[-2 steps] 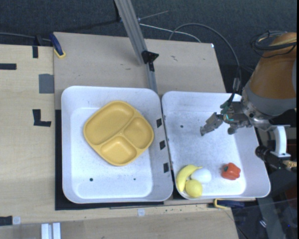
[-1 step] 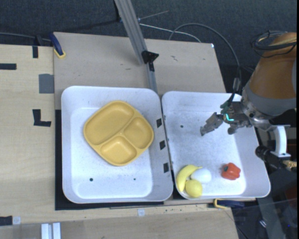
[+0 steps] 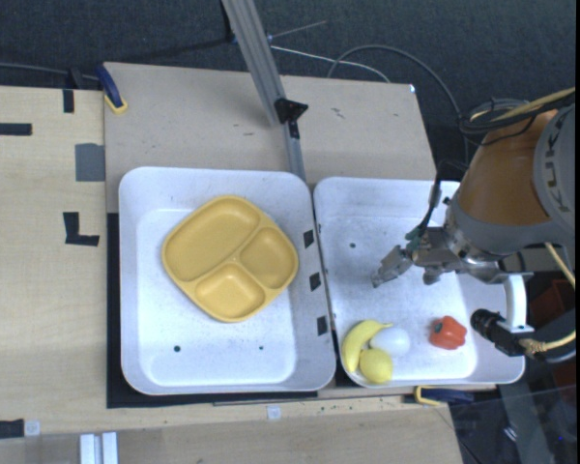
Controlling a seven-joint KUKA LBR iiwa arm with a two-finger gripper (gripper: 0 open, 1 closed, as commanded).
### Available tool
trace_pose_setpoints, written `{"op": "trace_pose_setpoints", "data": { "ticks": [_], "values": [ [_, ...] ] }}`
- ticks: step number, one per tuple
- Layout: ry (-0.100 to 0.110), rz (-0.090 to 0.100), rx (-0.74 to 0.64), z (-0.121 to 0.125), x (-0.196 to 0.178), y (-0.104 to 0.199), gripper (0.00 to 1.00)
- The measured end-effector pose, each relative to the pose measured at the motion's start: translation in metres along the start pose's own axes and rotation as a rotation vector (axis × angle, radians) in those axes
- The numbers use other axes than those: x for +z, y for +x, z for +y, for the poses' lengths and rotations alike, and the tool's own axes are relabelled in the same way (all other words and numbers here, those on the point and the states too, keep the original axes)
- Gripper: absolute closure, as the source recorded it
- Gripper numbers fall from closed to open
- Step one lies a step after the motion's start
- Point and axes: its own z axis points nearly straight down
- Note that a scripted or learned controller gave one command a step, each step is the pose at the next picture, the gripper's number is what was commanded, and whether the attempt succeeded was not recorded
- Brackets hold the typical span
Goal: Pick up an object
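Held over the right bin (image 3: 367, 201), the pincer (image 3: 403, 266) is seen with fingers spread apart and nothing between them. Four items are counted in that bin, near its front edge: one banana (image 3: 359, 336), one yellow lemon (image 3: 375, 364), one white ball (image 3: 393, 340) and one red pepper (image 3: 448, 333). One yellow divided plate (image 3: 230, 257) is contained in the left bin (image 3: 135, 259).

Claw (image 3: 406, 267) over right bin (image 3: 367, 206) — banana (image 3: 360, 337), red pepper (image 3: 448, 333) nearby.
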Motion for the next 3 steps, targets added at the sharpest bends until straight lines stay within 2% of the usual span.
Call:
{"op": "trace_pose_setpoints", "data": {
  "ticks": [2, 3],
  "values": [
    [-0.006, -0.002, 0.0, -0.009, 0.101, -0.005, 0.0],
    [-0.005, 0.0, -0.001, -0.009, 0.089, -0.004, 1.0]
  ]
}}
